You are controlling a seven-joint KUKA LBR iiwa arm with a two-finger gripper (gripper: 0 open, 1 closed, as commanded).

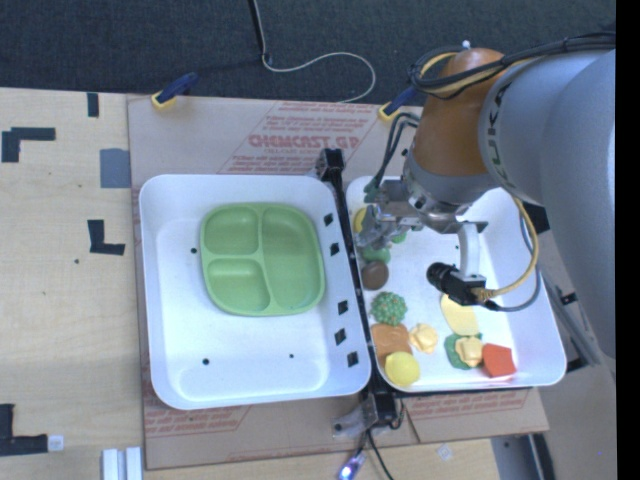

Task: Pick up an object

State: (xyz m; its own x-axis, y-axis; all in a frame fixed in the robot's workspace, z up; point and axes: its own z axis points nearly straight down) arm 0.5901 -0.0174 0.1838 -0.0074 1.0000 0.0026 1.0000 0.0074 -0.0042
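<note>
Lowest in the frame, a yellow ball point(402, 369) is seen at the right bin's point(545, 368) bottom edge, beside a red block point(498, 360). Mid-frame, the gripper point(377, 230) is lowered at the bin's left wall (fingers' state cannot be told). A green tray point(263, 258) is seen left of centre.

Arm point(540, 118) cut off at right edge, far end of right bin point(545, 363) hidden beneath it, gripper point(378, 230) fingertips blurred, finger state indiscernible, small toy point(375, 274) under them unidentifiable.
</note>
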